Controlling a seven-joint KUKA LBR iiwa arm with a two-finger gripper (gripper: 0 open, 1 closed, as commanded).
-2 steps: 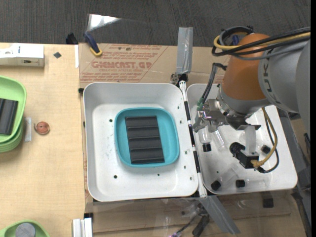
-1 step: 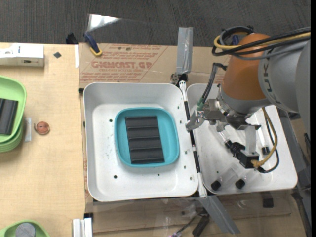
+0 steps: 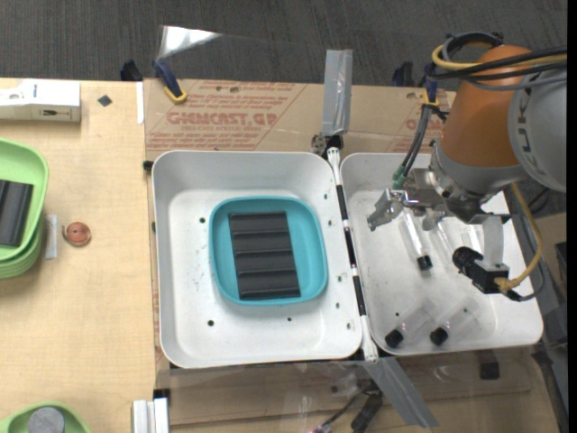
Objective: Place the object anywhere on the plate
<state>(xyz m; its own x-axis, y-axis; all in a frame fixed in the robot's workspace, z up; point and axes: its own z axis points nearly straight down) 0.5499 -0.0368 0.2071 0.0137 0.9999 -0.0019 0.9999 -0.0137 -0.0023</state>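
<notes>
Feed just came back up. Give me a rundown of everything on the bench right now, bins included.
White bins: two, side by side.
Plate: one, teal, in the left-hand bin.
Ridged object: one, dark grey, on the plate.
Clear tubes with black caps: a few, in the right-hand bin.
Green tray: one, far left edge.
Small red disc: one, beside the green tray.
Arm: grey and orange, over the right-hand bin.
Gripper: above the tubes.

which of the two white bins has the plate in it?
The left bin. A teal plate with a dark ribbed block on it sits in its middle. The right bin sits under the gripper.
</notes>
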